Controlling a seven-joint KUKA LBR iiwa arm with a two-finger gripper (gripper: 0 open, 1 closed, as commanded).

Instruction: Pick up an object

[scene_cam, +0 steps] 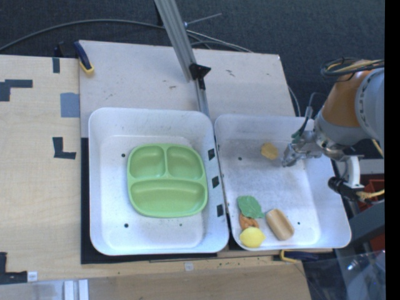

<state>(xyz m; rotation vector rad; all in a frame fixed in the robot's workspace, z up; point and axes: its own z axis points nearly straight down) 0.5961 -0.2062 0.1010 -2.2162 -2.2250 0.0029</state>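
Here the arm's dark two-finger tool point(291, 157) hangs low inside the shallow white right-hand bin point(325, 230), near that bin's far side. Whether its tips are spread or closed I cannot tell, since they are small and dark against the bin floor, and nothing is visibly caught in them.

Just beside the tool, on the side away from the arm, lies a small yellow-orange rounded lump point(269, 150), the closest candidate for picking up. It seems to sit apart from the tool by a narrow strip of bin floor, not touching it. It looks like a light, toy-like food piece, probably smooth and a little slippery, and likely to roll or skid if nudged from one side. A grip across its middle, straight from above, with the tips on either side, would seem safest.

Well apart from the tool, toward the near edge of the same bin, sits a cluster: a small flat green leaf-shaped piece point(250, 205), a small orange piece point(247, 221) just under it, a round yellow lemon-like ball point(252, 237) and a tan bread-roll-shaped piece point(279, 224). These crowd each other and would be harder to take singly.

Beyond the lump, further from the arm, the left-hand white bin point(109, 180) holds a light green plastic divided plate point(167, 180), broad, flat and stiff, awkward to pinch.
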